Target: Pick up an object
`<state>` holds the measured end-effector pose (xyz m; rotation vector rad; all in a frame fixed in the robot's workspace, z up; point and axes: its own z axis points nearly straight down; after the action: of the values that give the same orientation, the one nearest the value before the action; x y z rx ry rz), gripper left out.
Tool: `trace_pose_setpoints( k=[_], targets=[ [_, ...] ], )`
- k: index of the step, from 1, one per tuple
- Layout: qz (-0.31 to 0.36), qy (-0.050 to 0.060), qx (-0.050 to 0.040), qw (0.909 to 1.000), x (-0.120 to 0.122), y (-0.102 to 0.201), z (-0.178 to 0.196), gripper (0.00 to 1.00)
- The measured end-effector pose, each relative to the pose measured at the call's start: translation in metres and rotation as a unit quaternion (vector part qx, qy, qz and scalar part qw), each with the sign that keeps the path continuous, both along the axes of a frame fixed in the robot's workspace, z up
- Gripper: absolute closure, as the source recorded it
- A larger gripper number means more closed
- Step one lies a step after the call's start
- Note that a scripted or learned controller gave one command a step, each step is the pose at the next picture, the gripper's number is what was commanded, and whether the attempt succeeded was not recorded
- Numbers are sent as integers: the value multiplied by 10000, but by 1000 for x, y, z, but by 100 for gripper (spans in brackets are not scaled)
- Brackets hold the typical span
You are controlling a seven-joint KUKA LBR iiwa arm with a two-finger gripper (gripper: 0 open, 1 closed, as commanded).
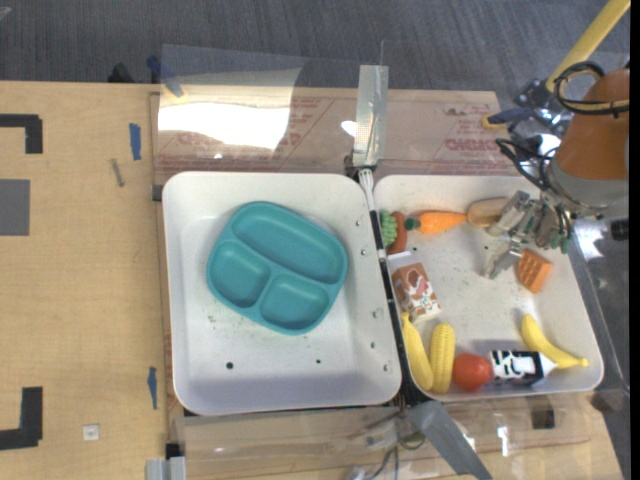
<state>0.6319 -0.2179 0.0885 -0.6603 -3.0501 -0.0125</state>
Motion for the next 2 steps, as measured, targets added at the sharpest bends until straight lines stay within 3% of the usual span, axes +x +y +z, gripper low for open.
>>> trace_pose_setpoints(
  k=[1,2],
  targets=[
    [-199,-127,-19,9997,-89,2,1,0],
    [-541,-229,-88,9982,-144,49,3,0]
  ],
)
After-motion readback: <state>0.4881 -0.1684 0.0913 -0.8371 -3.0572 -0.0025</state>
